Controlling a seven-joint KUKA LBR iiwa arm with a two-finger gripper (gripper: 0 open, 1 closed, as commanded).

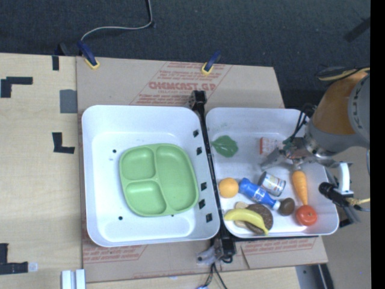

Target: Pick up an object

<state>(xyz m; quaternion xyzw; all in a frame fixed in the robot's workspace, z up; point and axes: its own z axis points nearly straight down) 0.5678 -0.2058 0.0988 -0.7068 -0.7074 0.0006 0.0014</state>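
Arm is reaching into the right bin w/ the tool hovering just above the can and beside the carrot. Tool's fingers look spread, approx., nothing between them; the green plate is sitting in the left bin.

Two bins sat side by side on the table. The left bin held a divided plate near its middle. The right bin held the rest: a leaf toward its back left, a small packet to the leaf's right, and a can near the centre. A bottle lay just left of the can, with an orange beside the bottle's left end. A banana lay at the front, across a round brown item. A carrot lay right of the can, and a tomato sat in front of the carrot. The end effector hung between the packet and the can.
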